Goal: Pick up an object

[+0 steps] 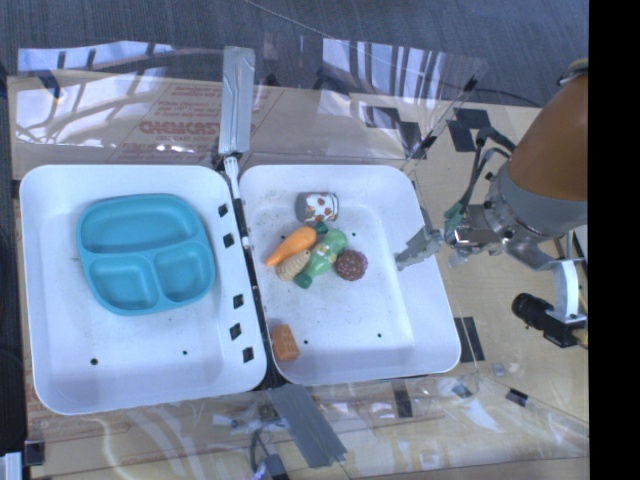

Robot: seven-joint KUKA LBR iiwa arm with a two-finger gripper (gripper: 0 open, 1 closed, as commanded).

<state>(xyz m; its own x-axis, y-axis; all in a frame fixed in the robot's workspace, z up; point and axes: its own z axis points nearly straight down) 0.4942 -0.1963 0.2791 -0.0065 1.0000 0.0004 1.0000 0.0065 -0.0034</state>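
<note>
Two white bins (pixel 60 368), one blue divided tray (pixel 147 251), one carrot (pixel 291 245), one cup (pixel 318 206), one orange block (pixel 285 343)

Single fixed camera, mounted above the bench, looking down at a slant. Both white bins fit in frame side by side: left bin (pixel 60 298) and right bin (pixel 400 318), with clear margin of bench (pixel 480 368) below and dark floor (pixel 150 8) along the top edge. Mid-range standoff, not a close-up. The arm (pixel 545 168) enters from the frame's right edge. No second view, so no overlap to report.
</note>
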